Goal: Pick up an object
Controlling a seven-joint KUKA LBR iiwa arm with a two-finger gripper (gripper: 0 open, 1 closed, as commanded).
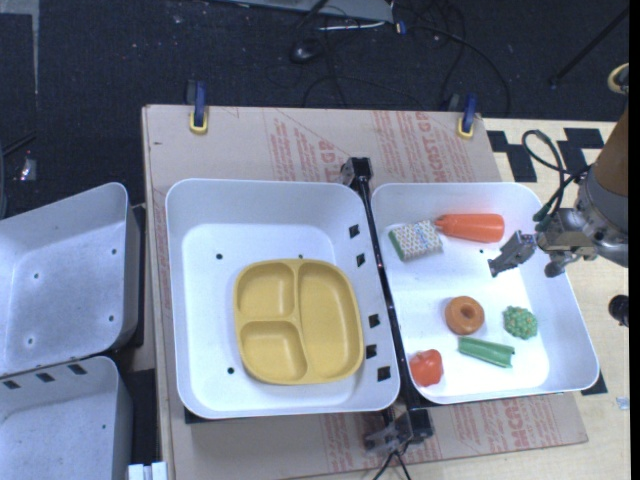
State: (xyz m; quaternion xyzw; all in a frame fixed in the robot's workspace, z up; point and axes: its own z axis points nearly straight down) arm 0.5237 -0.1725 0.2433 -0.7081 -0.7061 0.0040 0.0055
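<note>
Nothing had been picked up at this moment, as far as the view showed. The pincer (532,252) hung at the right of the frame, over the upper right part of the right bin (575,313), with one dark finger pointing left toward the bin's middle. How wide it stood could not be told from this slant, and no object lay in it. So the whole of the task looked to be ahead: choosing a thing, coming down on it, closing and lifting.

All the candidates lay in the right bin, apart from one another. Nearest the pincer, toward the top, lay an orange carrot (470,227), smooth, tapered, plastic-looking. Just left of it sat a small pale block (415,239) with a green-dotted, sponge-like face. Lower, near the bin's centre, sat a brown doughnut-shaped ring (464,315) with a glossy skin. To its right was a green broccoli floret (519,321), knobbly and rounded. Below these lay a flat green strip (486,351), like a bean pod, set at a slant, and at the lower left corner a red pepper-like piece (427,367), smooth and bulbous.

The left bin (200,268) held a yellow divided plate (298,321), hard plastic with three compartments and rounded corners. Both bins were shallow, white and matte, resting on a cardboard-covered tabletop (260,143).
</note>
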